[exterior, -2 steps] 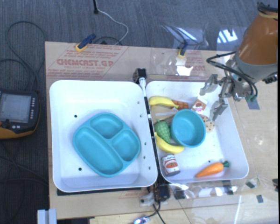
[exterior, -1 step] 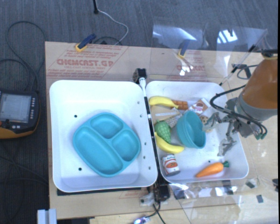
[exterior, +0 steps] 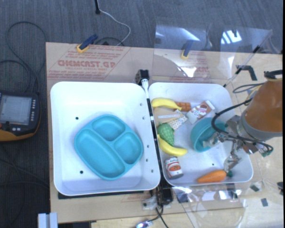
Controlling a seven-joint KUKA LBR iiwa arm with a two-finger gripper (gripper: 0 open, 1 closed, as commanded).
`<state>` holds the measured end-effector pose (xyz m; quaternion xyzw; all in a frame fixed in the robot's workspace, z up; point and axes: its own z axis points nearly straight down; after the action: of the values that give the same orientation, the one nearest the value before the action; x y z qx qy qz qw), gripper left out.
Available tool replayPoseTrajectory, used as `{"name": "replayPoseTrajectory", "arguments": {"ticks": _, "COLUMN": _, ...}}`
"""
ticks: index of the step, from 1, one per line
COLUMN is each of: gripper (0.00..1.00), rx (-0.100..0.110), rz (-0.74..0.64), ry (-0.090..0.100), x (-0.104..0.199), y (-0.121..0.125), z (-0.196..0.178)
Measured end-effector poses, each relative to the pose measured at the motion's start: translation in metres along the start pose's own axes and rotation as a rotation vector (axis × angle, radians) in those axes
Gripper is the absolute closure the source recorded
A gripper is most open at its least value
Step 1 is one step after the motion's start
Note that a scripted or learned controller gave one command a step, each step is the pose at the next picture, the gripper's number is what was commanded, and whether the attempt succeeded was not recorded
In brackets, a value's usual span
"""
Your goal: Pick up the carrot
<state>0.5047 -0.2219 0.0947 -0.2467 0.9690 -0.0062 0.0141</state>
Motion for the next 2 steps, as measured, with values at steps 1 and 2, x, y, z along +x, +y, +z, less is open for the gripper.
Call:
{"name": "replayPoseTrajectory", "arguments": {"ticks": 1, "gripper": 0.00, "rx": -0.022, "rz": -0.236, "ry": 0.016, "x": -0.046, "y": 0.097, "z": -0.055}}
{"name": "replayPoseTrajectory", "arguments": {"ticks": 2, "gripper": 0.00, "rx": -0.005, "rz": -0.002, "ry": 0.008, "x": -0.051, "y": 0.110, "z": -0.013}}
